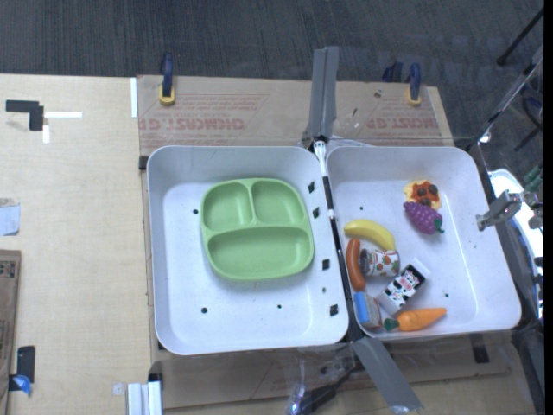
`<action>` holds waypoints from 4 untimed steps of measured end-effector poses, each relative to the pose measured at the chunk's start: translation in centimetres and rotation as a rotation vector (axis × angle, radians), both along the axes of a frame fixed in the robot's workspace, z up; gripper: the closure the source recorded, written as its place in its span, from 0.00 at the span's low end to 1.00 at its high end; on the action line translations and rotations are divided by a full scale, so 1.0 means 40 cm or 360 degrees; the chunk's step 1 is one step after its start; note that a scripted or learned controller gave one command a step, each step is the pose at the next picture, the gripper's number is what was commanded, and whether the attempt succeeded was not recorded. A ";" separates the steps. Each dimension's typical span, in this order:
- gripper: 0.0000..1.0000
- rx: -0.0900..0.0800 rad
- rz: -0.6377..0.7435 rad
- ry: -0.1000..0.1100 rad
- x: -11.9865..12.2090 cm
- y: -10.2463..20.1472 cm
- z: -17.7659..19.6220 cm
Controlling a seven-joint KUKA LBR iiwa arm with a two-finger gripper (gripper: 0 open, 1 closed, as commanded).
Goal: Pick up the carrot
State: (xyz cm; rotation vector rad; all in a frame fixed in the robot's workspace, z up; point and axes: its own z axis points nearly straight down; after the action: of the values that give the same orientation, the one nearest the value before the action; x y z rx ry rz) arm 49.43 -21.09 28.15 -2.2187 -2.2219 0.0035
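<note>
Carrot (417,319): orange toy with a green top, lying on its side in the right bin (484,271), near the front wall. Its green end points left and its tip points right.
Carrot's neighbours: a small black-and-white cow-patterned carton (403,285) sits just behind it, and a blue item (360,306) lies to its left in the bin's front left corner. I can't make out what the blue item is.
Middle of the right bin: a yellow banana (370,232) lies above a small tin can (378,262) tipped on its side. A red-orange sausage (353,264) runs lengthwise just left of the can.
Back of the right bin: a bunch of purple grapes (424,218), with an orange and yellow toy (422,191) touching it from behind.
Left bin (173,258): holds a light green divided plate (257,228) with three compartments, sitting roughly in the centre.
Under the bins: brown cardboard (233,111) with red lettering, pinned at the back by two blue clamps (167,69).
Bench (69,214): pale wood, stretching off to the left.
</note>
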 end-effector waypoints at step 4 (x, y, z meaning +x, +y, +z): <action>0.00 -0.0002 0.0179 -0.0009 0.063 0.268 -0.472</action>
State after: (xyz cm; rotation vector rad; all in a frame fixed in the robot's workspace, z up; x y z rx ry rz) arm 51.95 -10.39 9.26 -2.0935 -2.3469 -0.0010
